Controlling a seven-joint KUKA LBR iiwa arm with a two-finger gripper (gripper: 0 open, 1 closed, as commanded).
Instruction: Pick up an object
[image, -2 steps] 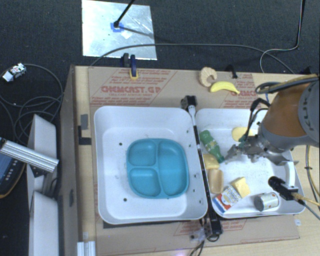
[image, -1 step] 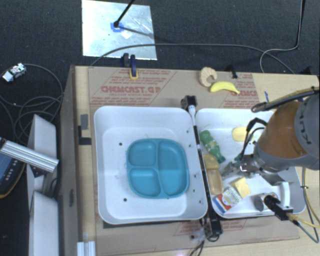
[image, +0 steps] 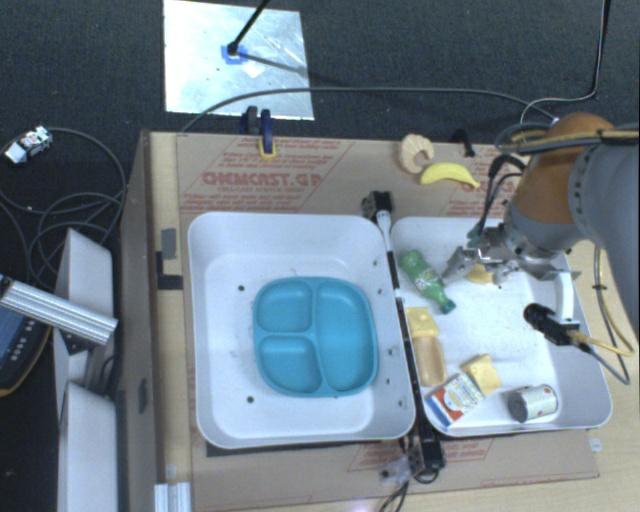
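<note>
Nearest to us, along the front of the right bin (image: 596, 398), we saw a silver can (image: 532, 403) lying on its side, a red, white and blue packet (image: 455, 397) and a yellow wedge (image: 482, 373). Just behind them lay a pale yellow block (image: 427, 350) against the bin's left wall. In the left bin (image: 215, 300) sat a blue divided plate (image: 315, 334), with nothing in its compartments.

Further back in the right bin, a green bottle (image: 426, 279) lay tilted, and just to its right the claw (image: 478, 262) hung low over the bin floor beside a small yellow piece (image: 482, 276). We could not tell whether the claw was released or clenched, and we saw nothing between its parts.

We judged this to be the reach-and-descend step, with the yellow piece or the bottle as the likely target. The next move would call for settling squarely over one item and clenching on it before lifting.

Beyond the bins, a banana (image: 448, 175) and a pale ring-shaped item (image: 416, 152) rested on the worktop (image: 330, 170), whose brown board bore red lettering that seemed to read "CHEMCAST".
</note>
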